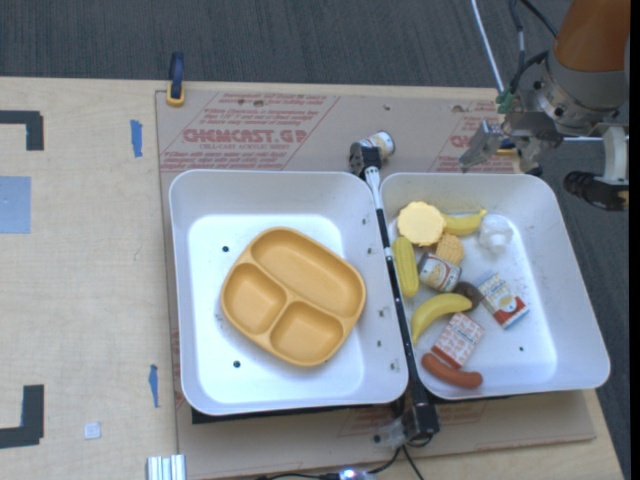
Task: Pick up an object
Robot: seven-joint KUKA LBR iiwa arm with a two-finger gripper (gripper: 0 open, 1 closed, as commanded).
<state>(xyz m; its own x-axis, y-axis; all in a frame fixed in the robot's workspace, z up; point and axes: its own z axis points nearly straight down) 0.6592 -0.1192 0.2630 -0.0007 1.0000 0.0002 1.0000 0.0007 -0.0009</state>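
The right bin holds several toy foods: a yellow round piece, a small banana, a white lump, a corn cob, a small can, a larger banana, a little carton, a red and white packet and a sausage. My gripper hangs above the far rim of this bin, well clear of the objects. It is open, with nothing between its fingers.
The left bin holds a yellow three-compartment plate. A black clamp strip runs between the two bins. Bare cardboard lies behind the bins, and light wooden bench to the left.
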